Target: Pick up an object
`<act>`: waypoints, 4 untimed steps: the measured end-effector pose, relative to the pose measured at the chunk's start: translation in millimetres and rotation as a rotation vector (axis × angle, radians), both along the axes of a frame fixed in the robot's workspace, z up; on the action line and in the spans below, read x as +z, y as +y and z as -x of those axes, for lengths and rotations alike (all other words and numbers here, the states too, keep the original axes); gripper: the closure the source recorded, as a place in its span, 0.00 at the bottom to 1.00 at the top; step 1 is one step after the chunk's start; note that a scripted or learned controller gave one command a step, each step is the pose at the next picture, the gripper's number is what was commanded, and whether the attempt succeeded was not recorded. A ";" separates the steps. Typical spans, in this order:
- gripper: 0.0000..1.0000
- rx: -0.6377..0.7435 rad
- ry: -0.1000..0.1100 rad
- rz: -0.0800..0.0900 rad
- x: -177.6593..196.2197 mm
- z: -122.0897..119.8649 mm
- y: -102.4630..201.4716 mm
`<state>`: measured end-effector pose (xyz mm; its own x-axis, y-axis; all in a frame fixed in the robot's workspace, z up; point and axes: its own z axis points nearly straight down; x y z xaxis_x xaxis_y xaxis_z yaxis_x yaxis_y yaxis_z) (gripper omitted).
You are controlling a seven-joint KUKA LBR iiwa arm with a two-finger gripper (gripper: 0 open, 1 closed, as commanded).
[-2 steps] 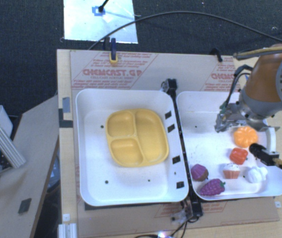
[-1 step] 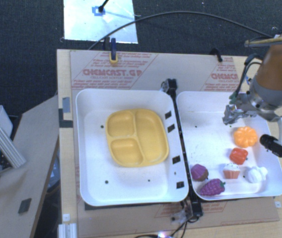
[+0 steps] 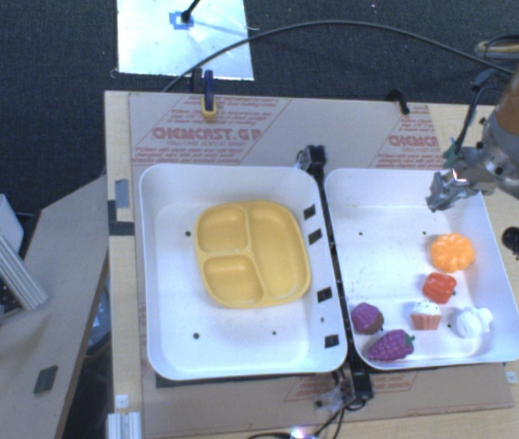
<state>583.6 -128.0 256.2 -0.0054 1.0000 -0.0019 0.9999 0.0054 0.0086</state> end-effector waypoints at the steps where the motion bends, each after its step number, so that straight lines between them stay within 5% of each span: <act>1: 1.00 0.002 0.008 -0.003 -10.5 17.8 43.4; 4: 1.00 0.004 0.009 -0.004 -17.6 61.8 194.7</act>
